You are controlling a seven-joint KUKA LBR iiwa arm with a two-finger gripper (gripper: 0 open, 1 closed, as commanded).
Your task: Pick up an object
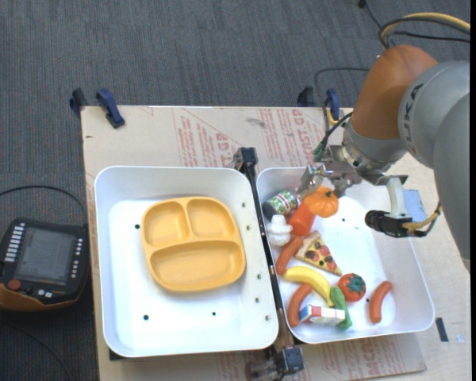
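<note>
Reaching down into the right bin [416,292], the gripper [327,182] sits right over the orange pumpkin [324,203], grip unclear, and next I think it must squeeze and lift.

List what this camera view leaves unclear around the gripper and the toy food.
- Gripper: finger state, hidden by the wrist above.
- Small orange pumpkin toy: whether it is gripped; the gripper hides its top.
- Small carton: label too small.
- Green-labelled tin can: label too small.
</note>
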